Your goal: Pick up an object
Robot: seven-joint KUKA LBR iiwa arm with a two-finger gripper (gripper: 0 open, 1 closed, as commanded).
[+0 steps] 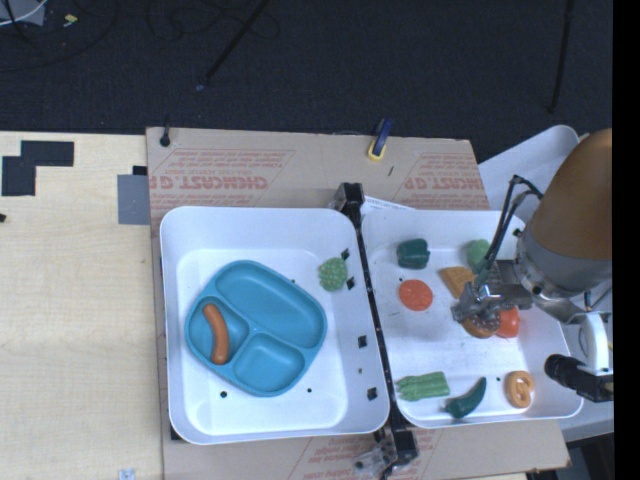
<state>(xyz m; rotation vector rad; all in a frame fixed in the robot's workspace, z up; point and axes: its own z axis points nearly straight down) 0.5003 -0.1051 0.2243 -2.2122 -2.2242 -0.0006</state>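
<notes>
Bins sit side by side on the bench, two white ones. The left bin holds a blue plate with three parts. An orange hot dog lies in the plate's left part. A small green bumpy toy rests in the same bin, just beside the plate's top right edge and close to the wall between the bins. The right bin is full of play food. A dark green pepper sits near its top. A round red tomato slice lies just below the pepper. A light green pickle lies near the bottom edge, and a dark green curved piece is just beside it. A small tan ring like a donut sits at the bottom right. The gripper hangs low over the right side of this bin, right on a little heap of food. A red piece peeks out just beside it, an orange piece lies at its left, and a light green piece is above it. I cannot tell if the gripper has hold of anything.
</notes>
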